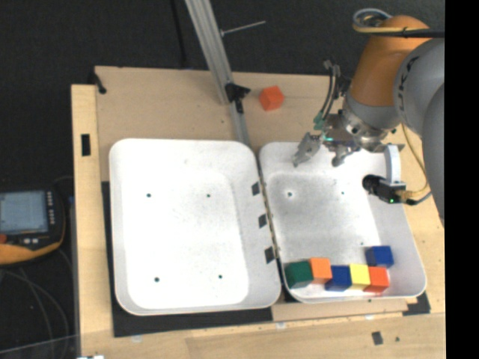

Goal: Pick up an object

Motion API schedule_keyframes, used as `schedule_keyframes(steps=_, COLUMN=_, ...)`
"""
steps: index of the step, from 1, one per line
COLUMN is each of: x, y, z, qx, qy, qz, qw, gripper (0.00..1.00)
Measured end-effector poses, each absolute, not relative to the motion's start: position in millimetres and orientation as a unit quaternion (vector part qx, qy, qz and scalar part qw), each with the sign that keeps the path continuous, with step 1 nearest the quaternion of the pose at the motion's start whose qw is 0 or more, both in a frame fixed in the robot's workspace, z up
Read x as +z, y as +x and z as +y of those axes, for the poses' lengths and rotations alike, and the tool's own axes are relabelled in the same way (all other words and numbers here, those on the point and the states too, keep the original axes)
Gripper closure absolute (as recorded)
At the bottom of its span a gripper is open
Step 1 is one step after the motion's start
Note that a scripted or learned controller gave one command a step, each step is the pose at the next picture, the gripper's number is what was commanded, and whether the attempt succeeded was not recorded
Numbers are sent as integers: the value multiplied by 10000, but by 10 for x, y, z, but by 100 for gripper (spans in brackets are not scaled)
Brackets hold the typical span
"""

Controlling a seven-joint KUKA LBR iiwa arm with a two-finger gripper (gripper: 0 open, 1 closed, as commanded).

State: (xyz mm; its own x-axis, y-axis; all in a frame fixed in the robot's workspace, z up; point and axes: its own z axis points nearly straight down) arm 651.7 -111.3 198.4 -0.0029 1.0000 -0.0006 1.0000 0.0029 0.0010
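Several coloured blocks sit in a row along the near edge of the right bin [337,200]: a green block [299,273], an orange block [320,267], a blue block [339,277], a yellow block [360,274] and a red-orange block [379,277]. A second blue block [381,256] sits just behind them. My gripper [322,153] hangs over the far edge of the right bin, well away from the blocks. It is open, and nothing is between its fingers [304,150].
An orange cube [271,98] lies on the bench beyond the bins. A slanted metal pole [213,47] rises near the bins' shared far corner. The left bin [183,223] lies beside the right one. A handheld pendant [26,215] rests at far left.
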Motion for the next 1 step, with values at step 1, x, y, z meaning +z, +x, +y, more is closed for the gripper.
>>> schedule_keyframes(steps=1, x=3094, y=6040, z=-1198, qx=24, qy=7082, qz=7060, qw=43, gripper=0)
